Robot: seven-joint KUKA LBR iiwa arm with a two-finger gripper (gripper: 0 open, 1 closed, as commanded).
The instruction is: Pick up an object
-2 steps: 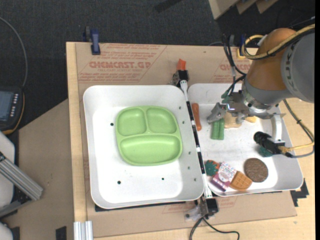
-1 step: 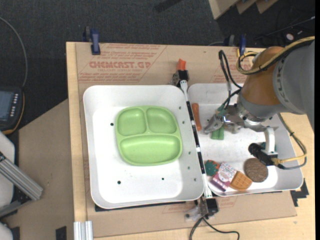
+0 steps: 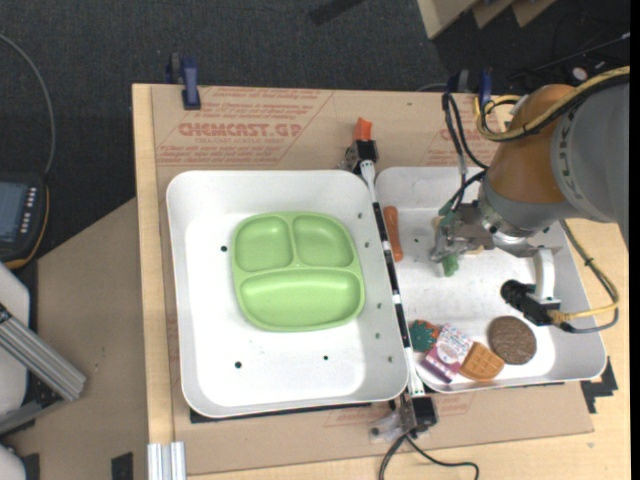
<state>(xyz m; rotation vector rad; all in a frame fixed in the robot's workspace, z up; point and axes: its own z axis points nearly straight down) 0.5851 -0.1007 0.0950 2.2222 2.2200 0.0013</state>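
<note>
Claw [image 3: 447, 258]: pinching a small green thing [image 3: 451, 264] | done: you look to have grabbed it | left: lift it clear; the orange stick [image 3: 394, 233] sits just beside.

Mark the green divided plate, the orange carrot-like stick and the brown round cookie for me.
green divided plate [image 3: 297, 270], camera view, middle of the plate.
orange stick [image 3: 393, 232], camera view, mid-length.
brown round cookie [image 3: 512, 338], camera view, centre of its top face.

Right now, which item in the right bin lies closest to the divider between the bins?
The orange carrot-like stick, lying lengthwise along the divider. The brown round disc and waffle-like piece lie farther right.
</note>
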